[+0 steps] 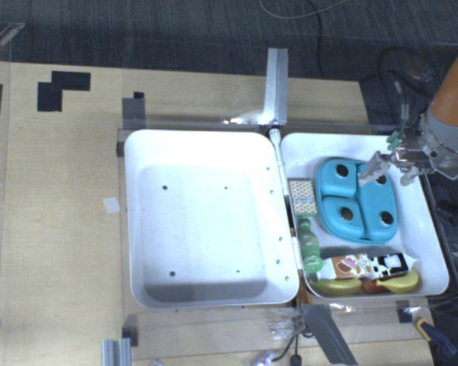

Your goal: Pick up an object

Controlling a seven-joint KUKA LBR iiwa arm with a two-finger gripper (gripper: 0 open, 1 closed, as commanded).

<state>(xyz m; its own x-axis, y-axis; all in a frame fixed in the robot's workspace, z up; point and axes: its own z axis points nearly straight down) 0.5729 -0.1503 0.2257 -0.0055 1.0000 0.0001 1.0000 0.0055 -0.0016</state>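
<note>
Jaws' state impossible to tell, gripper hovering over one blue tray lying in the right bin, one green bottle, one banana, one carton lying nearby, left bin sitting alongside.

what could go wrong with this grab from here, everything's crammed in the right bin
1. The gripper sits over the top edge of the blue tray, a broad, smooth piece; it may be too wide to grip and could slip or tip.

2. The green bottle, patterned packet, snack box and banana crowd the bin's left wall and front rim, so a shoved tray could jam them.
</note>
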